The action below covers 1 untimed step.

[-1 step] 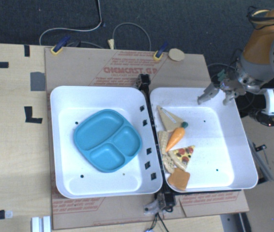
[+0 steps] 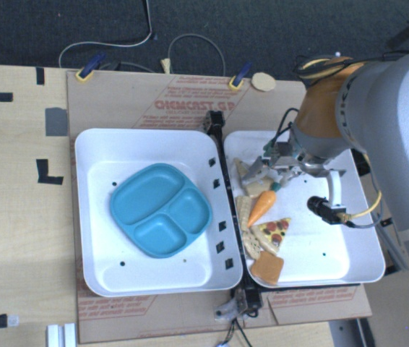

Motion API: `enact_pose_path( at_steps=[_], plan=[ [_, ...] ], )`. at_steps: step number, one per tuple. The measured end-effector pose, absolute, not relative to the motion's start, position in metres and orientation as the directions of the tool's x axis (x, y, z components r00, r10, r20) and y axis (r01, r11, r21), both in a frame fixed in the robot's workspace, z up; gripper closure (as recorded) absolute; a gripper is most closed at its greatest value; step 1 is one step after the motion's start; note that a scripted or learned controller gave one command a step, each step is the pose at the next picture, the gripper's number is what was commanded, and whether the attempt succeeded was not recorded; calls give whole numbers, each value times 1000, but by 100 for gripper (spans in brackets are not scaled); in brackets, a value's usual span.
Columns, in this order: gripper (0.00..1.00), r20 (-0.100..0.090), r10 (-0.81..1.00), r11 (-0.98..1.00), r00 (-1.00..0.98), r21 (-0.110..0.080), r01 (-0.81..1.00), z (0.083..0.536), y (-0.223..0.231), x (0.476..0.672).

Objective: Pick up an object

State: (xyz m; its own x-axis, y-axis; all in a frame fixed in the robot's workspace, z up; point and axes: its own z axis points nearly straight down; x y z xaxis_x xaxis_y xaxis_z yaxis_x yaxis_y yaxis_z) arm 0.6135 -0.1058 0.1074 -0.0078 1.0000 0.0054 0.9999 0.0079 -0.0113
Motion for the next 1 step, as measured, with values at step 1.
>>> enact_pose_path(
  at_steps=[1],
  plan=[
    [0, -4, 1000, 1, -1, 5, 1000, 85, -100, 592]
  ],
)
